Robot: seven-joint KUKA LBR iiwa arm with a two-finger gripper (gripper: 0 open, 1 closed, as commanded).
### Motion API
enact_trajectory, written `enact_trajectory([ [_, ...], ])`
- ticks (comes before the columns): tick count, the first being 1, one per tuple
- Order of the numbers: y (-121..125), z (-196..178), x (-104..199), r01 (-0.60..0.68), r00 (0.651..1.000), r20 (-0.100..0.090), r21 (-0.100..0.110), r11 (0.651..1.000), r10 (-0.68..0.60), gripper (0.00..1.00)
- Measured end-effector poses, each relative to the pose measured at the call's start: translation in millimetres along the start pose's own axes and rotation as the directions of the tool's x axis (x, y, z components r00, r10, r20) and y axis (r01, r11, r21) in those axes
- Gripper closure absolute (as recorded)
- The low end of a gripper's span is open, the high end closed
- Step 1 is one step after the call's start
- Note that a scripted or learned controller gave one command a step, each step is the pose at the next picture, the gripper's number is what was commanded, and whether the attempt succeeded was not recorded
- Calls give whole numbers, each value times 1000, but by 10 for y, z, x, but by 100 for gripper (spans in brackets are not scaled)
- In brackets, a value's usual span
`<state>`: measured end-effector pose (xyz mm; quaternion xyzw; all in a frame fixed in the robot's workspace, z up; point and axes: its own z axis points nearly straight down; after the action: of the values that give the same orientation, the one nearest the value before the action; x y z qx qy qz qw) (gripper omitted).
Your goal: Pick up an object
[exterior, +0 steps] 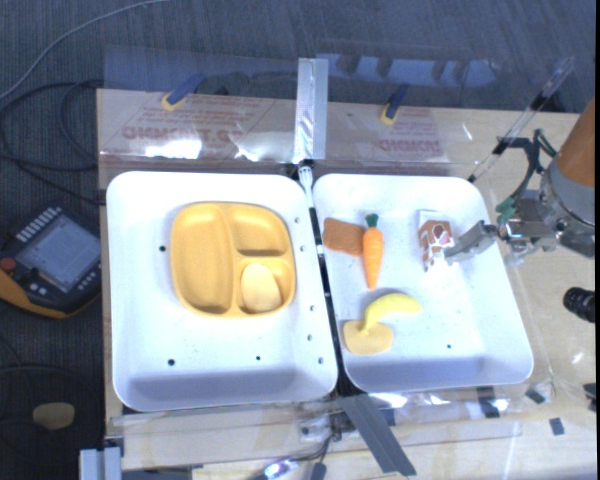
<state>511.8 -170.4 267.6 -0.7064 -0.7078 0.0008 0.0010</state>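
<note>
The small white-and-red box-shaped toy (435,240) sits upright in the right shallow white bin (500,353), just right of the orange plastic carrot (373,252). The two-finger gripper (464,244) hangs beside the toy; its opening cannot be judged. Both bins rest on a pale bench (130,118) above grey carpet (40,28).

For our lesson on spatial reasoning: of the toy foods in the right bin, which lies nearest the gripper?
The small white-and-red box, by the bin's right side beside the gripper. The carrot, banana and brown slice lie farther left.

High slanted view over both bins (130,268)
</note>
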Motion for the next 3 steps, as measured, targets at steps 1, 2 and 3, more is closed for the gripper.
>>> enact_trajectory([
  [1,958,831,-183,-91,996,1,1,996,91,0],
  [2,1171,1682,-377,-10,1000,-2,-6,1000,10,0],
  [3,926,1495,-151,-28,1000,0,-1,1000,28,0],
])
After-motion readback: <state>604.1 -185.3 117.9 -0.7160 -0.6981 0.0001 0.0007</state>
